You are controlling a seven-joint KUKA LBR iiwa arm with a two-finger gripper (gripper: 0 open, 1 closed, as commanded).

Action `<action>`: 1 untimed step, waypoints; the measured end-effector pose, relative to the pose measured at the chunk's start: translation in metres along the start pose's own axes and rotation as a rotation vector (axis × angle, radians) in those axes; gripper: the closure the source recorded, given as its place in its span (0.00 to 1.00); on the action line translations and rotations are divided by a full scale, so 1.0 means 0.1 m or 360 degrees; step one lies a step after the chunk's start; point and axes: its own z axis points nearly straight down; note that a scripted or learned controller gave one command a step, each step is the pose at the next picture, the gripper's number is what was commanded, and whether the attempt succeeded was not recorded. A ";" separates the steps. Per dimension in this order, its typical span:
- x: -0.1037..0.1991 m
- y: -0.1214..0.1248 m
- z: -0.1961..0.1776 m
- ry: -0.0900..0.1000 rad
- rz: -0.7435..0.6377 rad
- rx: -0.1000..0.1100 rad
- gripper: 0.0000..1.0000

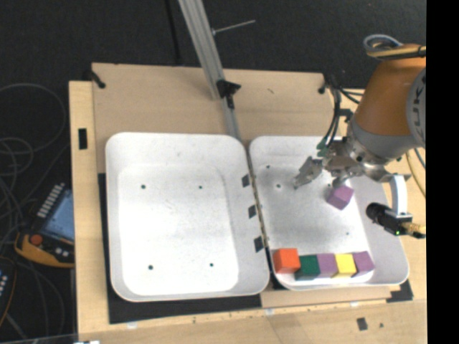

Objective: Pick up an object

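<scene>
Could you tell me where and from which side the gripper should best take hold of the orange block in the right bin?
I would come straight down on the orange block. It ends the row, its right face against the green block. Its left face looks free toward the bin wall, but nothing crowds its near and far faces, so those seem the safest pair.

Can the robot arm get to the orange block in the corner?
Probably yes. The orange block sits open from above, but it lies against the bin's front wall with a green block touching one side, so the end effector has little room.
</scene>
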 end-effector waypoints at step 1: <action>-0.55 0.28 -0.41 -0.0006 -0.0003 -0.0007 0.00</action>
